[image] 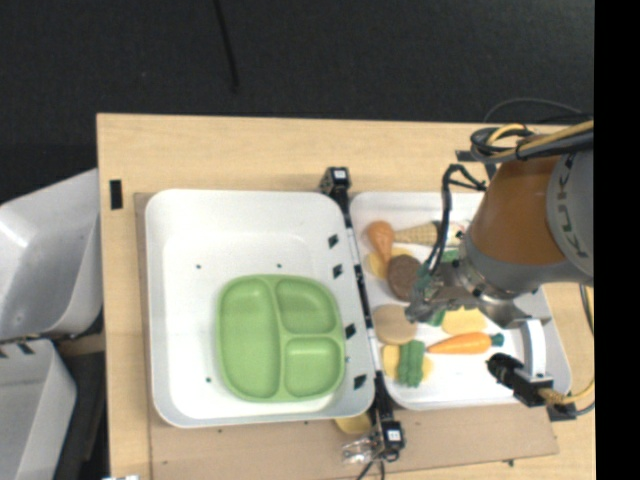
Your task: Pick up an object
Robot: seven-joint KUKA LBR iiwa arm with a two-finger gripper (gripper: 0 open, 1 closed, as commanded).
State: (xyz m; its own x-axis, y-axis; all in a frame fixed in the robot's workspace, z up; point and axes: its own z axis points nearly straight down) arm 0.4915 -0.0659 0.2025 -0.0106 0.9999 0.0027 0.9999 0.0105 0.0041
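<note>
The gripper hangs low over the right bin, among the toy food — whether it is open, closed or gripping anything cannot be told from this slant. Just at its 9 o'clock sits a brown round piece, and at 7 o'clock a tan disc. At 4 o'clock, near but apart, lies the carrot: long axis running roughly 3 to 9 o'clock, its green stub end toward 3, tip toward 9. It looks like light, stiff, smooth plastic, likely to slip — best pinched across the thick middle. Farther out at 9 o'clock, the left bin carries a green divided plate.
</note>
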